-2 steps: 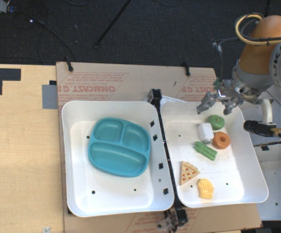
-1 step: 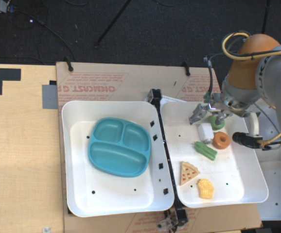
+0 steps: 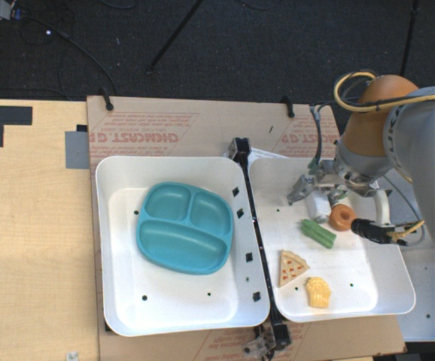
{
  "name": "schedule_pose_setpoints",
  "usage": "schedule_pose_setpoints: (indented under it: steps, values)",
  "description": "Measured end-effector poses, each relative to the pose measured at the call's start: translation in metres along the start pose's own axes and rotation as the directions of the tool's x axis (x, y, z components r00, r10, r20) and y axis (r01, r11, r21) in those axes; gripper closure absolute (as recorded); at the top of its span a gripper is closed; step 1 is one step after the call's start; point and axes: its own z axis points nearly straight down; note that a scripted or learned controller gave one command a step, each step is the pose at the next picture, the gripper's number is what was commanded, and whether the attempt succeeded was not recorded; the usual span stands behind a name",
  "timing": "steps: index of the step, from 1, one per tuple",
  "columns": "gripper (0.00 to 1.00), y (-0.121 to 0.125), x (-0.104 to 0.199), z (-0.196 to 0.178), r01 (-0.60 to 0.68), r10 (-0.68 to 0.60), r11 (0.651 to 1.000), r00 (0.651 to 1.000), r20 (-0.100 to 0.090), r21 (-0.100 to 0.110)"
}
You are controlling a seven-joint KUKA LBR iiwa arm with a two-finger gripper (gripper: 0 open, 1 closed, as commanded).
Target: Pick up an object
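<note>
In the right bin [image 3: 383, 292] lie a green stick-shaped piece [image 3: 318, 233], an orange ring-shaped piece [image 3: 342, 217], a pizza-slice toy [image 3: 292, 267] and a yellow corn-like toy [image 3: 318, 292]. My gripper [image 3: 313, 195] hangs low over the bin's upper middle, just above and left of the orange ring and the green piece. Nothing shows as lifted off the bin floor. The grey arm with its orange band [image 3: 379, 115] reaches in from the right and hides the bin's far right corner.
The left bin [image 3: 120, 292] holds a teal divided plate [image 3: 185, 227]. A black divider rail [image 3: 249, 224] runs between the two bins. Cardboard [image 3: 150, 130] lies under both bins, and a wooden bench top [image 3: 29, 239] spreads to the left.
</note>
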Motion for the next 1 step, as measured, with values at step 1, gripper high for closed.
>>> schedule_pose_setpoints:
  steps: [1]
  values:
    - [0.00, -0.0001, 0.0008, 0.0128, 0.001, -0.001, 1.000, 1.000, 0.001, -0.002]
